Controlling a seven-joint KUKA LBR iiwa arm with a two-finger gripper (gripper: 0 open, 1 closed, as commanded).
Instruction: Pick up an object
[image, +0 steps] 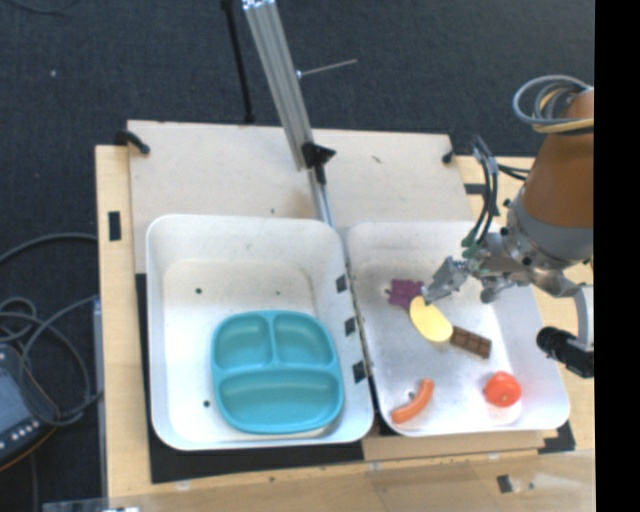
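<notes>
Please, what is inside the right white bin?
Inside the right bin lie a purple piece, a yellow oval piece, a brown bar, an orange sausage shape and a red object. The gripper covers part of the bin floor.

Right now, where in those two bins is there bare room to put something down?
Left bin: bare floor behind the teal divided plate. Right bin: crowded mid-floor around the gripper, purple piece, yellow piece, brown bar, sausage and red piece.
</notes>
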